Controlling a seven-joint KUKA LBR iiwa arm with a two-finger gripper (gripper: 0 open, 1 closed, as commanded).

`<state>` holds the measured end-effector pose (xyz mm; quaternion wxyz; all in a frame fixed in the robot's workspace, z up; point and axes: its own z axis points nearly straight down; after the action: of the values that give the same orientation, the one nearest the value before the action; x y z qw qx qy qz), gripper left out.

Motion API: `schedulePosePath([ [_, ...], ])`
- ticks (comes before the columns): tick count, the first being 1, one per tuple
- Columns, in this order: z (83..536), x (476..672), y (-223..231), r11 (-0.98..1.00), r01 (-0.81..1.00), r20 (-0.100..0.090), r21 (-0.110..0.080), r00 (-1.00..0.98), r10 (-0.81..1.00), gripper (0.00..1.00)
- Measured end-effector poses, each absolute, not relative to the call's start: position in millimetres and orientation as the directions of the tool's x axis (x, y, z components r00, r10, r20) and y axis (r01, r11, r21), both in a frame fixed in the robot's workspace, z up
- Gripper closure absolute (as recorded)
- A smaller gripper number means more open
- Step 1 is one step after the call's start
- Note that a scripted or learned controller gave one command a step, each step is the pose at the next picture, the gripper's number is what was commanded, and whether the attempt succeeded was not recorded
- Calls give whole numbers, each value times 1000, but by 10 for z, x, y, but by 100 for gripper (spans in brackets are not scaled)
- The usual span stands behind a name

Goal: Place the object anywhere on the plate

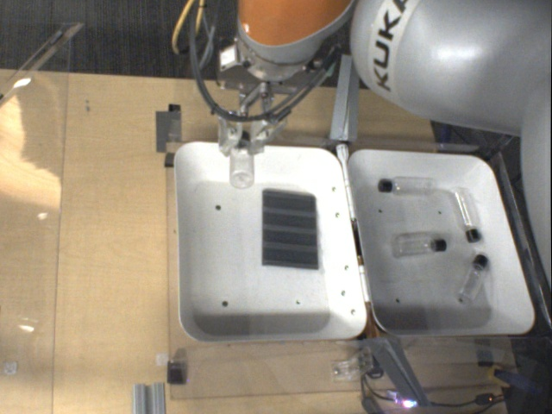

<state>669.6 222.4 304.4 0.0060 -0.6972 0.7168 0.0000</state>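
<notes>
A dark ribbed rectangular plate (290,228) lies flat in the middle of the left bin (197,257). My gripper (242,143) hangs over that bin's far edge, up and to the left of the plate. Its fingers are shut on a clear plastic vial (241,171), whose lower end sticks out below the fingertips. The vial sits apart from the plate, near the bin's back wall.
The right bin (509,309) holds several clear vials with black caps, among them one (407,185) at the back and one (420,246) in the middle. The grey arm body (448,50) looms over the back of both bins. A metal divider (345,158) separates the bins.
</notes>
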Motion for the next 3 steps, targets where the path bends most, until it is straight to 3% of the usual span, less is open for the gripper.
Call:
schedulePosePath([
  [1, 2635, 6689, 2288, -436, -900, -5, -8, 436, -900, 100],
  [2, 3071, 6694, 2358, -488, -873, -4, -11, 488, -873, 100],
  [3, 2907, 6690, 2365, -653, -757, -2, -9, 653, -757, 100],
])
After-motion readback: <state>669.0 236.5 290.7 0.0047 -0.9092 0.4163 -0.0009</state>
